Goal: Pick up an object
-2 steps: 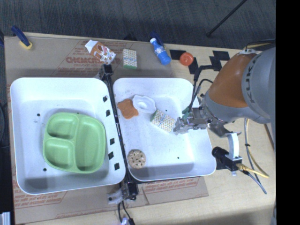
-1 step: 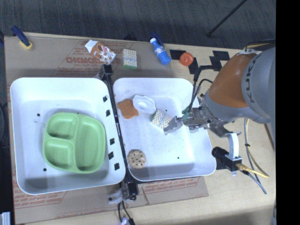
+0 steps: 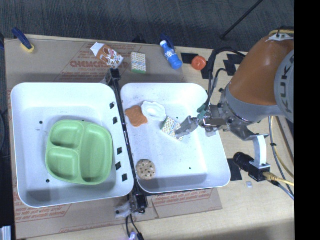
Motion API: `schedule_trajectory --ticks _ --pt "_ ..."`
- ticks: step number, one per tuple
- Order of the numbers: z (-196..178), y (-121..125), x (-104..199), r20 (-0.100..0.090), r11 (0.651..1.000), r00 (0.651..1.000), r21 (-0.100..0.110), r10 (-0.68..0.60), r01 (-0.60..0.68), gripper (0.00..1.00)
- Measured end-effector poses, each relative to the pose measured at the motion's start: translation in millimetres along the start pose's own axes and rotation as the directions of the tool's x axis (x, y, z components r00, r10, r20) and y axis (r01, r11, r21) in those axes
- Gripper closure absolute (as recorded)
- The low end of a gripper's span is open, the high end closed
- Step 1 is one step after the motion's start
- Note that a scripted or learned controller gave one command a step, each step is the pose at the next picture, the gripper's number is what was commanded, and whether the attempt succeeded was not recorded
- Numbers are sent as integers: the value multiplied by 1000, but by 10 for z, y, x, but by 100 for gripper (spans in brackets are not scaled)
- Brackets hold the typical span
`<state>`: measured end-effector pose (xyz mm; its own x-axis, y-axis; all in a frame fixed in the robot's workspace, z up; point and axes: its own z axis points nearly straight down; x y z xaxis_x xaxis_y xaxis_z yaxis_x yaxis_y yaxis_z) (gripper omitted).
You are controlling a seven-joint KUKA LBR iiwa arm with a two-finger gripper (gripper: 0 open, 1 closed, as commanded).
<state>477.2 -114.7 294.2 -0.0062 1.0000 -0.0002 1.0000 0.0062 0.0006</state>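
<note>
My gripper (image 3: 186, 126) reaches into the right bin (image 3: 200, 171) from the right, low over its middle. Its tip sits right beside a small checkered packet (image 3: 170, 127), touching or nearly touching the packet's right edge. Just left of the packet lie a white crumpled object (image 3: 153, 110) and an orange flat piece (image 3: 136, 116). A round speckled cookie (image 3: 145, 169) rests near the bin's front left corner.
A green divided plate (image 3: 79, 152) lies in the left bin (image 3: 25, 104). Behind the bins on the bench are a snack wrapper (image 3: 106, 55), a small green-white box (image 3: 138, 62), a blue bottle (image 3: 171, 55), an orange cap (image 3: 199, 62) and a blue clip (image 3: 23, 39).
</note>
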Motion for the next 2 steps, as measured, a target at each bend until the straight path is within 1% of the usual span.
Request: schedule_trajectory --ticks 1,2 --pt "1211 -21 -626 -1 1000 1000 5 1 -1 0" --pt "2032 -19 -271 -2 1000 1000 5 -2 2 0"
